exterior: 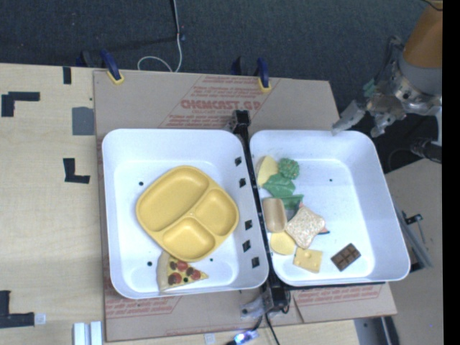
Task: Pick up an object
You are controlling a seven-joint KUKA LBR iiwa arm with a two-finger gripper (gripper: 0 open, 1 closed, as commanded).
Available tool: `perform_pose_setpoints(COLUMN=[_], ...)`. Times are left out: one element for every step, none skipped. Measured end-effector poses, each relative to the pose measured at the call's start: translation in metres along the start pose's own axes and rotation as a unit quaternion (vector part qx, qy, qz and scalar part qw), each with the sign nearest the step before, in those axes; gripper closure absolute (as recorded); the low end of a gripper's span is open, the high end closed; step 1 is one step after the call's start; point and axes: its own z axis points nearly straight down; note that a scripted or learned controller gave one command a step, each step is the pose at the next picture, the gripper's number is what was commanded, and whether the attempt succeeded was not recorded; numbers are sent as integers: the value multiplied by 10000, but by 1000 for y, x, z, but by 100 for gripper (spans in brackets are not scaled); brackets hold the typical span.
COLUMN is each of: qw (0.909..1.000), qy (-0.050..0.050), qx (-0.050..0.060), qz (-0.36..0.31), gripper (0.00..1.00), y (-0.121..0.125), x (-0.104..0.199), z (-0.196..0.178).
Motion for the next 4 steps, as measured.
perform_pose_setpoints(qw=[10000, 10000, 10000, 10000], qy=[-4, -7, 17, 23], qx=[-11, -22, -59, -48], qz=[5, 17, 0, 1], gripper=[0, 0, 100, 0], y=[-38, -92, -89, -89], x=[22, 68, 71, 71], z=[101, 163, 149, 149])
